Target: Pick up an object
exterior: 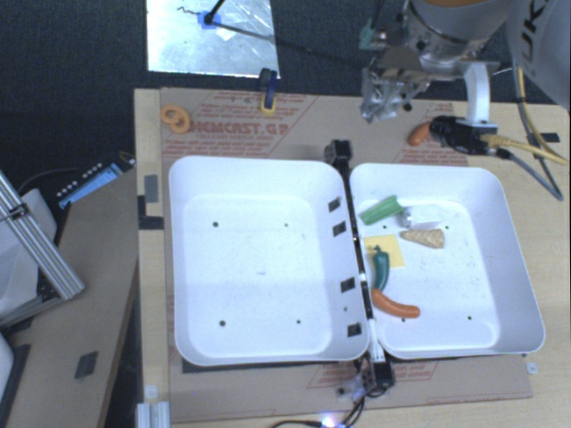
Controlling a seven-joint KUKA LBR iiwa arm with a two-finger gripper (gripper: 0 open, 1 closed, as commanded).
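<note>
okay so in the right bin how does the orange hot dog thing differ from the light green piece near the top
The orange hot dog is orange-red, while the light green piece is pale green. The hot dog lies low in the right bin, below the yellow square; the green piece lies above that square. The hot dog slopes down to the right, the green piece up to the right. Both are elongated and lie near the divider.

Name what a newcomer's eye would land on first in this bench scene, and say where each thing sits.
The gripper hangs above the bench's far edge, behind the right bin. That bin's left half holds a cluster: a green piece, a yellow square and an orange sausage. The left bin lies beside it.
</note>
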